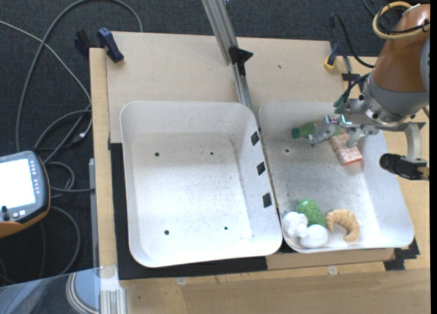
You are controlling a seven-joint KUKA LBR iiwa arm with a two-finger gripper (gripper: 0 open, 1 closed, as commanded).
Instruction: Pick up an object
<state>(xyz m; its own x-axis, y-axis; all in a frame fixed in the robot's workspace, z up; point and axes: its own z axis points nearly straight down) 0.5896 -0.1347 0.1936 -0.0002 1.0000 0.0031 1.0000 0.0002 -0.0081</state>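
1. Pale wooden bench (171, 74) carried two shallow white bins side by side on a dark carpeted floor; left bin (136, 169) speckled with dark flecks, right bin (382, 217) likewise.
2. Tool (336, 128) hung over the upper part of the right bin, on the grey arm with its orange band (403, 53). Cannot tell how the tool stood: the view was too small and cluttered there.
3. Green object (304, 130) lay just beside the tool, toward the left; a red-and-white packet (347, 150), flat and boxy, lay just below it.
4. Well apart, at the near rim of the right bin: white rounded lumps (304, 229), a leafy green piece (311, 210) touching them, and a tan croissant-shaped item (345, 224) beside.
5. Metal pole (218, 19) slanted over the bench toward the gap between the bins; cables (54, 53) trailed on the floor, and a handheld screen unit (20, 186) sat at far left.
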